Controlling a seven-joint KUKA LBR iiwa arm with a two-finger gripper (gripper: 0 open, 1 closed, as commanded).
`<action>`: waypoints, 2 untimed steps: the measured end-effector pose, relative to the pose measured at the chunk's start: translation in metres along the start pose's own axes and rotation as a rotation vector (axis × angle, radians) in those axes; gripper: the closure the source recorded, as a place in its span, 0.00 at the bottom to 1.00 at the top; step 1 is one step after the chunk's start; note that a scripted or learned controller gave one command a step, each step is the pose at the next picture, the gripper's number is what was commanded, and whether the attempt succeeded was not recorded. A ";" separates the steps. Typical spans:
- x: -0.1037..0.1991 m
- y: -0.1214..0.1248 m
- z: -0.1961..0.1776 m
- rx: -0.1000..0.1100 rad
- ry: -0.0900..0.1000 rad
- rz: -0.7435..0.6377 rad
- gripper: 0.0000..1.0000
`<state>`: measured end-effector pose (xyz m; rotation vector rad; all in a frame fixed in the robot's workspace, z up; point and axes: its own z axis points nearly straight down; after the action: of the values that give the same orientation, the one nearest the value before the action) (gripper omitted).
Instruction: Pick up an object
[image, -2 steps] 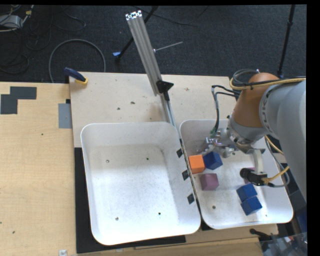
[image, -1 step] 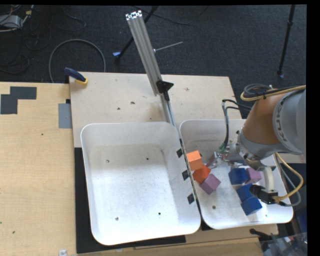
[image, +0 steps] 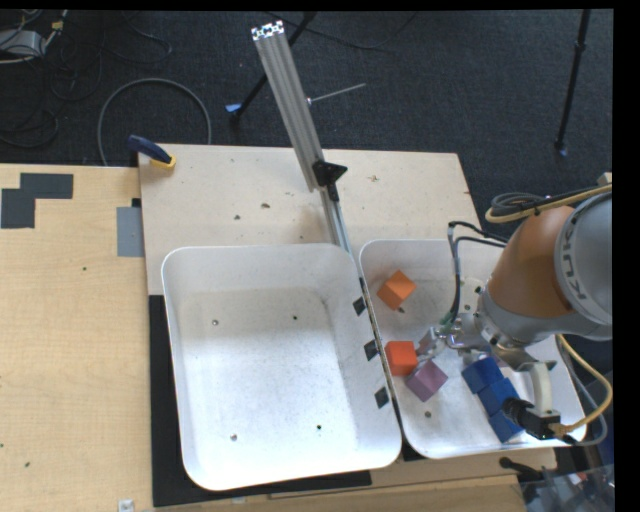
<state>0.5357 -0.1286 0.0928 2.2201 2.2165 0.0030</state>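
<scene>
Evidently the approach step was in hand: nothing had been lifted. The nearest candidate, a small orange plastic cube (image: 401, 357), lay on the floor of the right-hand shallow white bin (image: 432, 262), close to the divider between the two bins. Just beside it, toward the front, sat a small purple block (image: 427, 381), touching or nearly touching the cube; which could not be resolved. A second orange cube (image: 396, 289) lay farther back in the same bin, well apart from the pair, and a blue block (image: 487, 386) rested near the front right.

The two-finger gripper (image: 440, 338) stood low over the bin floor, just right of the orange cube and above the purple block. Whether it was spread or closed could not be determined; no object was visibly between its tips.

The left-hand white bin (image: 200, 270) held no blocks.

In my judgement, the next move called for centring on one block and closing, since the cube and purple block crowded each other.
</scene>
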 end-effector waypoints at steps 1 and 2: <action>-0.055 0.073 -0.009 0.000 -0.002 -0.003 0.00; -0.063 0.033 0.002 0.004 0.002 0.000 0.00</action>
<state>0.5682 -0.1915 0.0913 2.2231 2.2203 0.0008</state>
